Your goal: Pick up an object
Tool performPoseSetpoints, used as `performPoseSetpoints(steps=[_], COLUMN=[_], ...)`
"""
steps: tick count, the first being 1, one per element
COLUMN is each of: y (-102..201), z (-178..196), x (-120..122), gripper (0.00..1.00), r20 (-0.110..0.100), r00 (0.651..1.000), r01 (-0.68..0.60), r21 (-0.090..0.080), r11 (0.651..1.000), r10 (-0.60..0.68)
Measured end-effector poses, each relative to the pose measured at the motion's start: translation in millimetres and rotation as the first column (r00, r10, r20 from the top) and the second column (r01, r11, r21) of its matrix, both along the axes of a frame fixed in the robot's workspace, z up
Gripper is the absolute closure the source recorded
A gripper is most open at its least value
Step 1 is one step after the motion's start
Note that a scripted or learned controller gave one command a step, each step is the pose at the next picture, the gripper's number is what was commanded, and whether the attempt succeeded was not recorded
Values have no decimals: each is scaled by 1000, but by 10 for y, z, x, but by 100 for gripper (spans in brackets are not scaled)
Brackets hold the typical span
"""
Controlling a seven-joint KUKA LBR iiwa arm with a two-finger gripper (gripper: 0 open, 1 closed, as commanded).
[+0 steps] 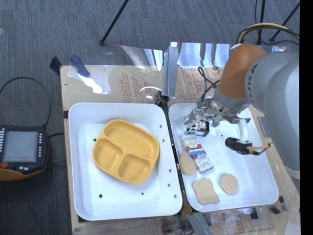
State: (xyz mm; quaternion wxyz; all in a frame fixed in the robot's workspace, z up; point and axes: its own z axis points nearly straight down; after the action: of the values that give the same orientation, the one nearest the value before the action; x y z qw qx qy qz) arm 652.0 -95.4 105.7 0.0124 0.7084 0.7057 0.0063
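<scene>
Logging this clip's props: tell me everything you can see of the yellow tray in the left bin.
The yellow tray is a rounded-corner plate of what looks like smooth plastic, moulded into three compartments: one long one along its upper-left side and two smaller ones along its lower right. It lies flat and upright, turned at a slant, near the middle of the left bin. The compartments hold nothing. It rests only on the bin floor.

Yellow tray (pixel 126 151), white bins (pixel 80 131), tan bread slice (pixel 205 191), orange-banded grey arm (pixel 264 77)

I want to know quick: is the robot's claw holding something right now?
Gripper: cannot be told; it hangs over the right bin.
</scene>
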Motion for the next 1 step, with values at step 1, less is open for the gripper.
performPoseSetpoints(steps=[1], y=[-15], z=[152], x=[36], gripper=[100], r20=[12], r00=[1000], r01=[2], r21=[-1], r11=[1000], r10=[-2])
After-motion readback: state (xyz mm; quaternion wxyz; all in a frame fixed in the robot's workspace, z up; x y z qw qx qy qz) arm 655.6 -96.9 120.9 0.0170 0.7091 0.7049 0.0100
